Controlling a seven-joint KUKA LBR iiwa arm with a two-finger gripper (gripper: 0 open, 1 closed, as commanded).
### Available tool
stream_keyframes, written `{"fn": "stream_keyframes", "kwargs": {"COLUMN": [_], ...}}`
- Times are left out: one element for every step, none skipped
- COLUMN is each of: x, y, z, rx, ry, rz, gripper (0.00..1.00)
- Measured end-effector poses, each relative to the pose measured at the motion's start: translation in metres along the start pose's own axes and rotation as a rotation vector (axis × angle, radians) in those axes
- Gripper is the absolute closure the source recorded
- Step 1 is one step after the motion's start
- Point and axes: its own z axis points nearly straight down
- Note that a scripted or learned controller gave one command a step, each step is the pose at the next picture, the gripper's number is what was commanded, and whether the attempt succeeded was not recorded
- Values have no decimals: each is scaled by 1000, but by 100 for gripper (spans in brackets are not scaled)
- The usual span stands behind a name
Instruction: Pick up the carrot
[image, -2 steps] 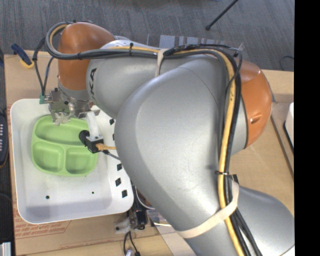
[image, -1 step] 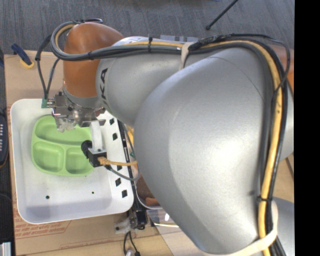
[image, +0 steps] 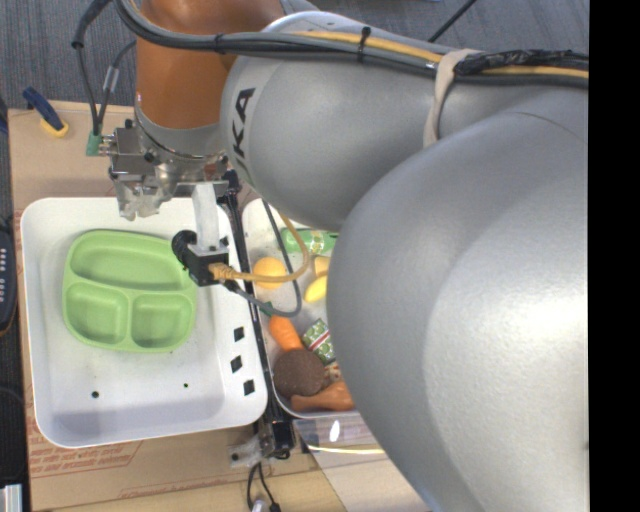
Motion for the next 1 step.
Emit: {"fn": "stream_keyframes", "kwargs": {"x": [-21], "y": [4], "z": [163], "rx": [29], "ry": [-11], "rz": [-98], "gripper": [100]}}
